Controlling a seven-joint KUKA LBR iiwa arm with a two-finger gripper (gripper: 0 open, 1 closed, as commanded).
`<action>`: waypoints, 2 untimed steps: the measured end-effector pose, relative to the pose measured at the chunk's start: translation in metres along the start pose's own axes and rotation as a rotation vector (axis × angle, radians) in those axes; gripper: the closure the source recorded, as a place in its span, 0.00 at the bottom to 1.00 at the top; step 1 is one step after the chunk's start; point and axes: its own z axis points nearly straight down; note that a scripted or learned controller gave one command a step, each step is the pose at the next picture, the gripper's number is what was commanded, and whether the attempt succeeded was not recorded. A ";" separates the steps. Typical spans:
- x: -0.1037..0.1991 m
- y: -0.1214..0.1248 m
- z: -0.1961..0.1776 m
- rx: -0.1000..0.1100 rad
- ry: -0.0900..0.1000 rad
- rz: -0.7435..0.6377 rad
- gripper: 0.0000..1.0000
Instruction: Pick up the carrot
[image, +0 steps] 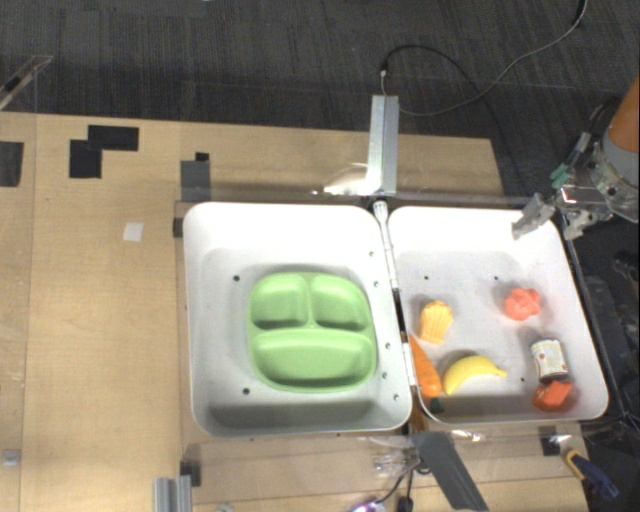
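Wooden bench (90, 330), dark carpet (250, 50) behind

Two white bins (290, 225), one green divided plate (310, 330), one carrot (426, 372), one banana (472, 373), one corn cob (435, 321), one small can (548, 360).

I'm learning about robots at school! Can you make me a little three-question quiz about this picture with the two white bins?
1. True or false: the carrot lies in the same bin as the green divided plate.
2. Which thing lies closest to the carrot? A) the banana B) the small can C) the red-orange toy
3. Fill in: the gripper is over the right bin's far ____ corner.

Key:
1. False. It lies against the left wall of the right bin.
2. A, the banana.
3. Right.
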 end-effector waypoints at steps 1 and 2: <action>0.061 -0.105 0.139 -0.009 0.000 0.297 0.00; 0.115 -0.035 0.140 -0.010 0.002 0.223 0.00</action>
